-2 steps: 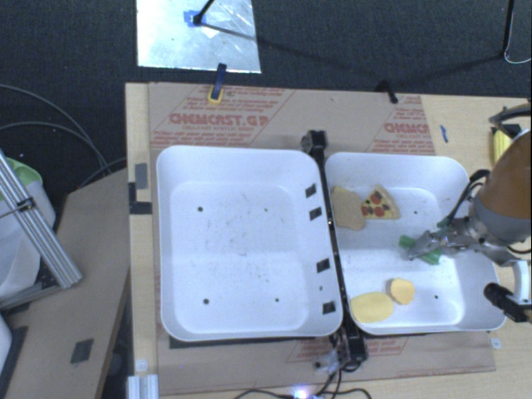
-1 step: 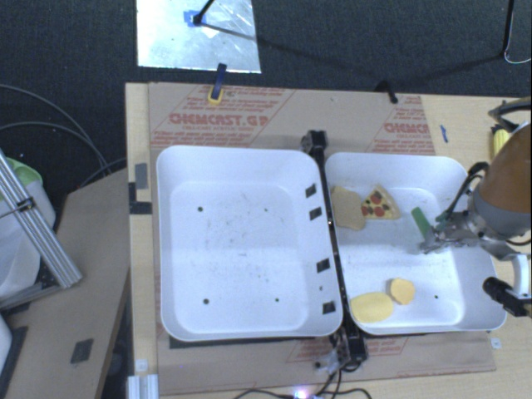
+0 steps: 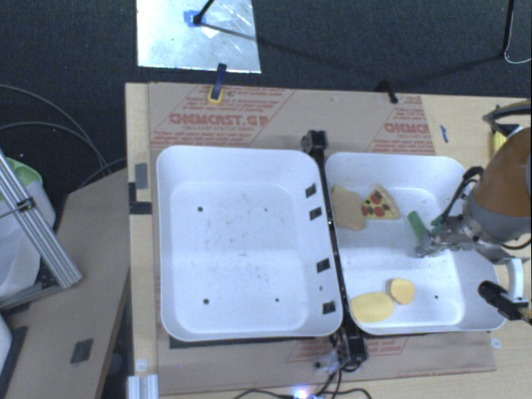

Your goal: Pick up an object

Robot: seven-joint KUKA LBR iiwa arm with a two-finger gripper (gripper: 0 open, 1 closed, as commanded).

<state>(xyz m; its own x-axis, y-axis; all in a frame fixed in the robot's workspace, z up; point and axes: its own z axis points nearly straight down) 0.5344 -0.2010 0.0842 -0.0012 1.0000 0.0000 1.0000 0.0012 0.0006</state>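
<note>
Bench of brown cardboard sheeting (image 3: pixel 274 110) carries two shallow white plastic bins side by side, seen from above at a slant. The left bin (image 3: pixel 179 173) shows only dusty specks on its floor. The right bin (image 3: pixel 449 173) holds the loose items: a slice of toy pizza with tan crust and red topping (image 3: pixel 366 207) lies near the upper left, close to the divide between the bins; a small green cylindrical piece (image 3: pixel 416 222) sits just right of the pizza; and two yellow, chip-like rounds rest along the near wall, the larger pale one (image 3: pixel 372 307) touching or overlapping the smaller, deeper yellow one (image 3: pixel 402 291).

The grey arm with its orange band (image 3: pixel 505 191) reaches in from the right, its two-finger gripper (image 3: pixel 428 246) low over the right bin's floor, just below the green piece and very near it. From where I stand, I cannot tell how the metal fingers are set, nor whether anything sits between them; the green piece appears to lie just above the tip rather than inside it.

Beyond the bench, a square sheet of shiny metal (image 3: pixel 198 23) lies on dark carpet, and a yellow-and-blue clip (image 3: pixel 218 86) marks the cardboard's far edge.
</note>
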